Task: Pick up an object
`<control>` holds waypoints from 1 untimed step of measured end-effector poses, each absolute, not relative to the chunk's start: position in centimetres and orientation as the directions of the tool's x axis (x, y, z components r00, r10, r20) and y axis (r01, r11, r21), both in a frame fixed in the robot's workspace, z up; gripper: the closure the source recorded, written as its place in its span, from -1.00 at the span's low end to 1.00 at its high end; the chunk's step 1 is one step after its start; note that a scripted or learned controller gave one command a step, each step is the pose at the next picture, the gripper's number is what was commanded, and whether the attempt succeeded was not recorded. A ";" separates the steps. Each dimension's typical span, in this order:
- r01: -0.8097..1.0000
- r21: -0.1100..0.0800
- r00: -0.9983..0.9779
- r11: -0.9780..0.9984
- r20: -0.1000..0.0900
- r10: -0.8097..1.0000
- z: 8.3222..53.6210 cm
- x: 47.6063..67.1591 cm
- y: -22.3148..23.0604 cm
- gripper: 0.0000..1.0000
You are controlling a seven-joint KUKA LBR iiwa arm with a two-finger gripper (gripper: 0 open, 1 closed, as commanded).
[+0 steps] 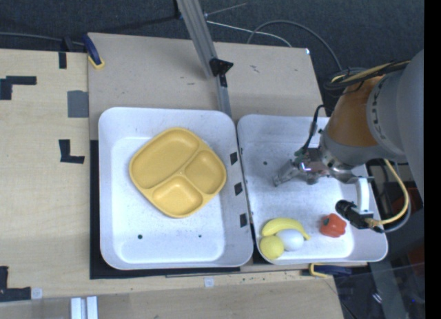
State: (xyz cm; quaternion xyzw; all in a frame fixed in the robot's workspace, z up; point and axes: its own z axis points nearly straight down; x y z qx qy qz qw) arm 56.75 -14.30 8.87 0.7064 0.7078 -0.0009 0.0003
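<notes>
The grey arm with its orange band reaches in from three o'clock over the right shallow white bin. Its two-finger metal gripper hangs above the bin's bare middle, fingers spread apart with nothing between them. Toward six o'clock from the gripper, near the bin's front wall, a yellow plastic banana, a small yellow lemon-like ball and a white egg-shaped object lie touching in a cluster. A small red plastic pepper sits near them at their three o'clock, apart. In the left shallow white bin, a yellow three-compartment plastic plate lies flat.
</notes>
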 end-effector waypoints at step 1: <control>1.000 -0.001 -0.003 0.003 -0.001 1.000 9.9 56.8 -14.2 1.00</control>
